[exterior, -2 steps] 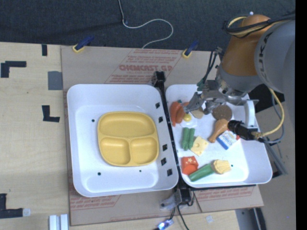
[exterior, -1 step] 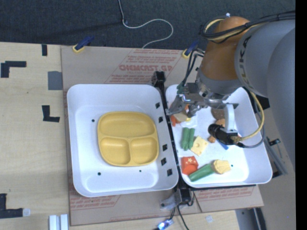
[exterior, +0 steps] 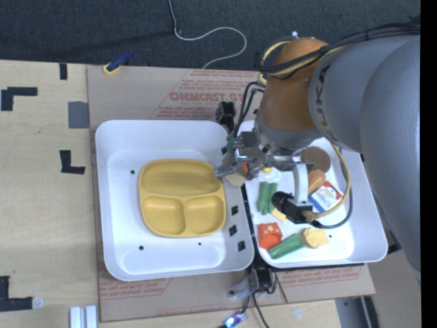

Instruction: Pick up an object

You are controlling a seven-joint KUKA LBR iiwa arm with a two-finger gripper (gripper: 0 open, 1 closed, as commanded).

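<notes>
Beneath my claw: brown cardboard sheet [exterior: 198, 94] under both bins, a blue-and-yellow clip [exterior: 117, 61] at its far corner, white cable [exterior: 205, 33] looping beyond.

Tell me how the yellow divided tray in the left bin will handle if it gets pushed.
The yellow divided tray looks like moulded plastic, so probably stiff and light. It lies flat on the left bin floor, so it should slide rather than tip or roll. Its smooth, wide shape may be awkward to pinch.
</notes>
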